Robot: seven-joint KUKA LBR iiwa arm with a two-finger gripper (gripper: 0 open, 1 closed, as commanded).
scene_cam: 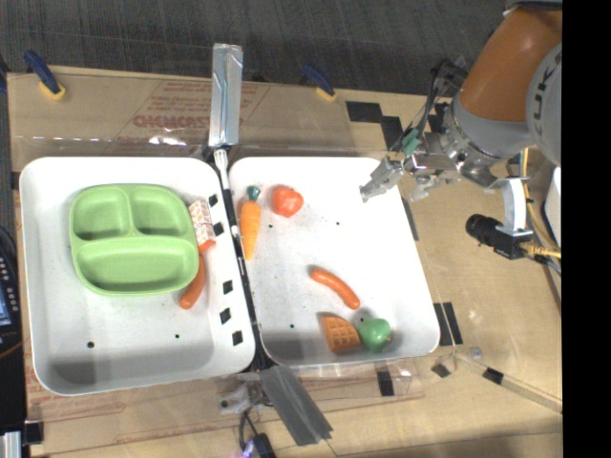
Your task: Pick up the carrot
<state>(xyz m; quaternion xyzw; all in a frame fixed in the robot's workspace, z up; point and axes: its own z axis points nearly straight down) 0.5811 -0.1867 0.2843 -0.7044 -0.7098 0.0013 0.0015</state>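
I'm looking down on the table with two white bins side by side. My arm comes in from three o'clock, orange band up top, and my pincer hangs over the right bin, close to its one o'clock corner. It has nothing between its fingers, that much is plain; how wide it stands I cannot tell from this angle, the tips blur into the white floor.

The carrot lies in the right bin, hard against the nine o'clock wall, its green top pointing to twelve and its tip down to six. It sits well apart from my pincer, off at my nine o'clock.

Just beside the carrot, at its two o'clock, there's a tomato. Lower in the same bin a sausage lies aslant near the middle. Down at the six o'clock wall a waffle and a green fruit sit touching, waffle at nine, fruit at three.

In the left bin a green tray with three compartments takes the upper half. A striped block leans at its three o'clock edge, and a second sausage rests at its five o'clock corner. A strip of silver tape runs up from the seam between the bins at twelve.
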